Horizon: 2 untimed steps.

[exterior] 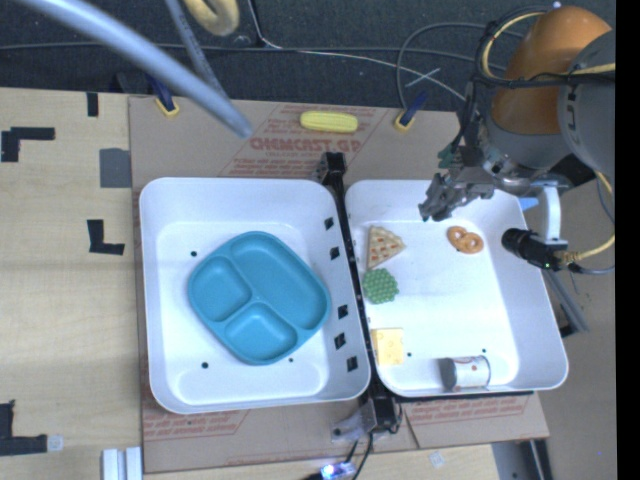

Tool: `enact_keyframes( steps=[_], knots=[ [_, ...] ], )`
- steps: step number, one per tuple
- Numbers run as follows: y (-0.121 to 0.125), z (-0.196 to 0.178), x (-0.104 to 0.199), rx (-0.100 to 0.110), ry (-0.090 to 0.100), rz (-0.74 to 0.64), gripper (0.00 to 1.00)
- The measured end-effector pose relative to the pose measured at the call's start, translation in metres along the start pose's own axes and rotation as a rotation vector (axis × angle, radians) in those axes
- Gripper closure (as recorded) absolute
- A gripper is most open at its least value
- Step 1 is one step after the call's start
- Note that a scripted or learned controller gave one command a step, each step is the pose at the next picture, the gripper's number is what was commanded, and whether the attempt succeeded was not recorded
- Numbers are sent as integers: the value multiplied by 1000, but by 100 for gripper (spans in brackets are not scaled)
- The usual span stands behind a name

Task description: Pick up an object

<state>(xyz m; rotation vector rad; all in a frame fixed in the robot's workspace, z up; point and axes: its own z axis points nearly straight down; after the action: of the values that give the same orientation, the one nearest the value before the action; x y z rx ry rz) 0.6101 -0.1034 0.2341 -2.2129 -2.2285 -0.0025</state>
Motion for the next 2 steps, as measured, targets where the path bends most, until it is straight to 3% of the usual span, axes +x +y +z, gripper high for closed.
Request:
enact_keyframes(
  steps=[2],
  knots=[
    [3, 13, 117, 2, 0, -1, 100]
  ],
)
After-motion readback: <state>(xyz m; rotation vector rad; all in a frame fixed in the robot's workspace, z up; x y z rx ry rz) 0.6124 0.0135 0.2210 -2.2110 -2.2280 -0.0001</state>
